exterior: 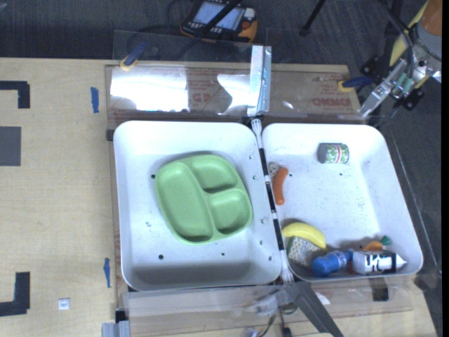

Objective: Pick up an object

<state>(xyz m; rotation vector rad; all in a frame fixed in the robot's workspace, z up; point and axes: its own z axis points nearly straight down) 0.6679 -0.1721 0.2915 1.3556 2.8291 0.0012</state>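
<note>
Bins sit side by side on the bench: the left bin [133,188] holds a green divided plate [203,199]. In the right bin [365,188] lie an orange carrot [280,186] by the left wall, a small can [333,153] (far side), and a banana [304,234], blue bottle [330,262] and white bottle [377,262] along the near edge. The gripper [393,90] hangs beyond the far right corner; its state cannot be judged.

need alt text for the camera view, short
Two shallow white bins sit side by side: the left bin holds a green divided plastic plate; the right bin holds a small can, an orange carrot-shaped toy, a yellow banana and a blue-and-white bottle. The gripper hovers outside its top right corner.
</note>
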